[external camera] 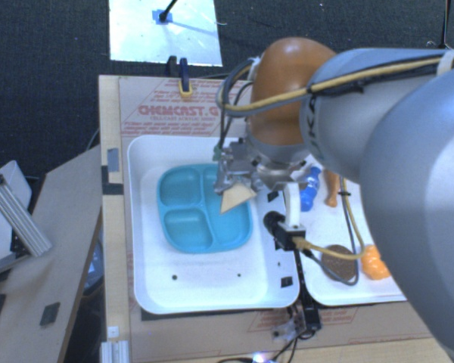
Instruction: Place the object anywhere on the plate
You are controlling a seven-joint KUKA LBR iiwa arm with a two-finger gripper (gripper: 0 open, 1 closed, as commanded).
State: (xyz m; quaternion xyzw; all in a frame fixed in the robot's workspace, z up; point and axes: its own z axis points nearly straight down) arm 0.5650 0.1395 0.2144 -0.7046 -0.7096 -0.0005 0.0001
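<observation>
Placement looks near: your hand [238, 180] hangs over the right edge of the blue plate [193, 210] in the left bin [204, 293], so a release would land there. A tan wedge-shaped object [237, 196] sits right beneath it, seemingly pinched between the fingers, though the wrist blocks a sure look. Other items lie in the right bin [363, 293], well clear.

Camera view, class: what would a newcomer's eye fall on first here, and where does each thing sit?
The bulky grey arm with an orange band sweeps in from the right, covering much of the right white bin. Below its wrist, the gripper has a tan wedge-shaped object at its tip, above the light blue divided plastic plate in the left white bin.
</observation>
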